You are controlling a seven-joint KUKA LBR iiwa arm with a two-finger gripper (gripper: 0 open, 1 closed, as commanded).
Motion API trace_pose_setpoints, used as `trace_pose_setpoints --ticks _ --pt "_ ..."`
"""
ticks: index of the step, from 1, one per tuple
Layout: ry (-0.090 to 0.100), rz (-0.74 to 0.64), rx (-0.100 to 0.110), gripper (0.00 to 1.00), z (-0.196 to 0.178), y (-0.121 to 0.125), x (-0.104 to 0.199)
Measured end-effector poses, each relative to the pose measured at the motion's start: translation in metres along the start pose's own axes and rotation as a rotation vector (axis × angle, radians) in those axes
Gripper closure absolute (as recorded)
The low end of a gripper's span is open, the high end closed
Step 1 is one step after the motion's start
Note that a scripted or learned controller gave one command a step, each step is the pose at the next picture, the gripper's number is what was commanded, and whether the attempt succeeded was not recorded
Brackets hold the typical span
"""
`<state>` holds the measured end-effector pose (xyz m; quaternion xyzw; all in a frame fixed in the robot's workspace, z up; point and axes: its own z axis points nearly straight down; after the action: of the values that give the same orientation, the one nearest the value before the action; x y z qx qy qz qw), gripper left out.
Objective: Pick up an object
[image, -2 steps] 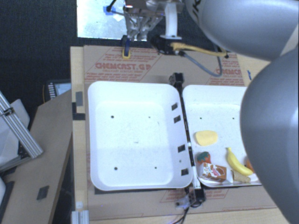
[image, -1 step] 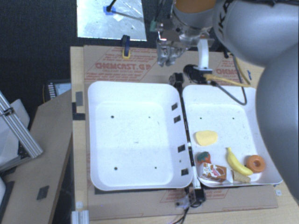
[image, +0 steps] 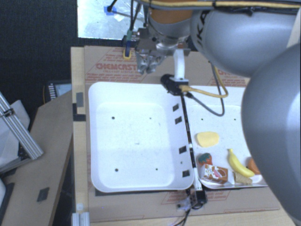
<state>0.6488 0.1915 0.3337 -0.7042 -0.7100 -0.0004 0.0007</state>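
Note:
My gripper (image: 148, 65) hangs over the far rim of the left bin (image: 99, 126), under the orange-banded wrist. I see nothing in it. The objects lie in the right bin (image: 225, 121), well to the gripper's right and toward the front: a pale yellow flat piece (image: 208, 139), a banana (image: 236, 163), a small red and green item (image: 204, 159), a printed red and white packet (image: 216, 173), a tan piece (image: 243, 179) and an orange item (image: 254, 165) partly hidden by the arm.
The big grey arm covers the right side and much of the right bin. A black divider strip with clips (image: 184, 135) runs between the bins. A yellow cable (image: 209, 92) loops over the right bin's far edge. Cardboard lies under both bins.

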Motion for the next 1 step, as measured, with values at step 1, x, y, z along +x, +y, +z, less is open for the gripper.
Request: trace_pose_setpoints --ticks 1 --pt "0.000 0.000 -0.001 1.00 0.0110 -0.0176 0.0461"
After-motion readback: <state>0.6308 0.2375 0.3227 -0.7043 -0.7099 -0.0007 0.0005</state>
